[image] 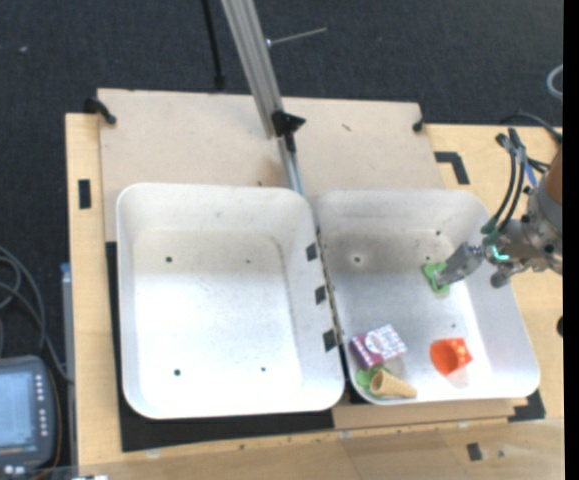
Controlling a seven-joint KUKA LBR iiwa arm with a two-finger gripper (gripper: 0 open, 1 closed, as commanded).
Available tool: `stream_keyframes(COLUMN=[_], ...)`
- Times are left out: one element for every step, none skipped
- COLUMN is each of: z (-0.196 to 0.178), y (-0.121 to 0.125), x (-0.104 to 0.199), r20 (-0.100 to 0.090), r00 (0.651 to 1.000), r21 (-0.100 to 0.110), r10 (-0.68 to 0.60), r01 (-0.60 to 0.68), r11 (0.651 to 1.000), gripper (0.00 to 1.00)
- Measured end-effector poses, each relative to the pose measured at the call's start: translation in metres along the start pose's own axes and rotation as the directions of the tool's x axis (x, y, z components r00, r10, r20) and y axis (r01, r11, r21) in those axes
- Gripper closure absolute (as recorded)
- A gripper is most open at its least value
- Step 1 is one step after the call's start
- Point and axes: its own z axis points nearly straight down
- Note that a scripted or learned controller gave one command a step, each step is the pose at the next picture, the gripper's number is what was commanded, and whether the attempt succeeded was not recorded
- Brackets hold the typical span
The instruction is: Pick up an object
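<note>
Gripper [447, 272] over right bin [499, 313], pinching a small green piece [434, 274] at the fingertips; hold looks shallow, piece may slip on lifting

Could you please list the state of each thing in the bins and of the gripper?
gripper: over the right bin, at the green object
green object: at the gripper's tip
orange cup: on its side
purple packet: lying flat
cone: lying on its side
right bin: holds all four objects
</note>
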Motion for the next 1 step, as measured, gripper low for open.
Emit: stream_keyframes(z=[-0.0018], y=[0.0006], x=[0.0], r20=[0.001], r00=[1.0], r21=[-0.004], r10=[0.002], r01=[-0.002], r11=[1.0], gripper=[0.0])
